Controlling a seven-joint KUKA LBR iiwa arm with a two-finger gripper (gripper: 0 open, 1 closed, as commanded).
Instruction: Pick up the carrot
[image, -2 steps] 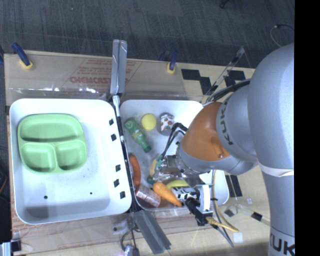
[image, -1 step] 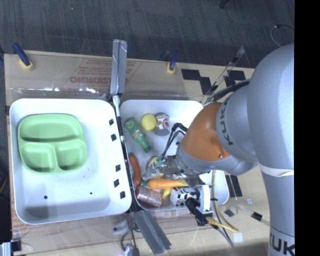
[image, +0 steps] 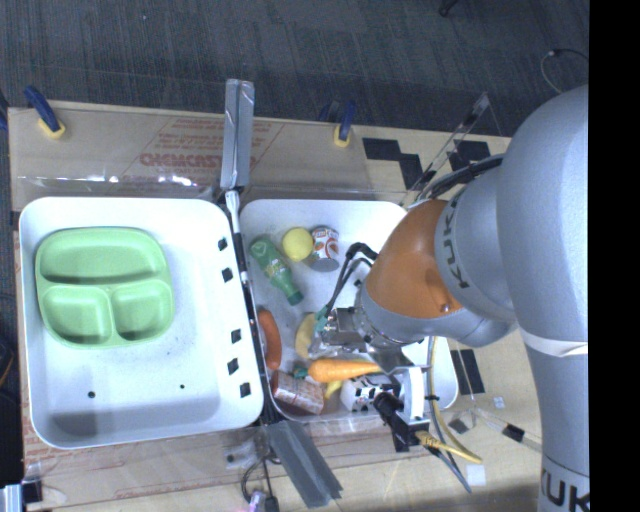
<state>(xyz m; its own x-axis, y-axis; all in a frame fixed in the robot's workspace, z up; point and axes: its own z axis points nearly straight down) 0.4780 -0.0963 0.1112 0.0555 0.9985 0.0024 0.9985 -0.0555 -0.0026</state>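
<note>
The carrot (image: 343, 370) is orange with a pale tip pointing right. It lies crosswise near the front of the right bin (image: 385, 212), among other items. My gripper (image: 334, 343) hangs below the orange wrist band, directly over the carrot's left half and very close to its top. The wrist hides the gripper's lower end, so contact with the carrot is unclear.
Around the carrot sit a yellow banana piece (image: 304, 336), a red sausage-like item (image: 269, 338), a brown packet (image: 300, 392) and a white-and-black object (image: 366, 396). Farther back are a green bottle (image: 276, 268), a yellow ball (image: 297, 243) and a small can (image: 324, 245). The left bin holds a green divided tray (image: 103, 283).
</note>
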